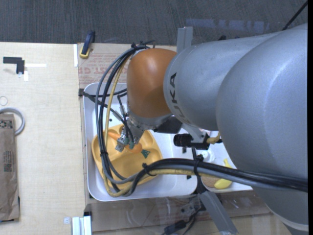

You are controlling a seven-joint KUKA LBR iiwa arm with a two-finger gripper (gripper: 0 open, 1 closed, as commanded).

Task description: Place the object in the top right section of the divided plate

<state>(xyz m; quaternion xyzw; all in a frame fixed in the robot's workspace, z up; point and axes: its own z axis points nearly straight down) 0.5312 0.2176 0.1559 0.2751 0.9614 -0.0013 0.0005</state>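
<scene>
The arm (234, 106) reaches in from the right and hangs low over the left bin (93, 180), so its bulk and orange band (146, 82) cover most of the bin; this is likely because the plate (105, 155), yellow and divided, lies in that bin and the wrist must come straight down over it. The gripper (126, 142) sits just above the plate's upper part, with black and yellow cables (105, 126) looping round it; whether it is spread or pinched I cannot tell, as the cables and wrist crowd it. A small orange piece (113, 136) shows just beside the gripper on the plate, and a small green bit (145, 153) lies near the plate's middle; which of them is the task's object I cannot say, nor whether either is held. In the right bin a yellow thing (222, 183) peeks from under the arm, well apart from the plate. I judge the placing step is under way; the section below the gripper is too hidden to name.
</scene>
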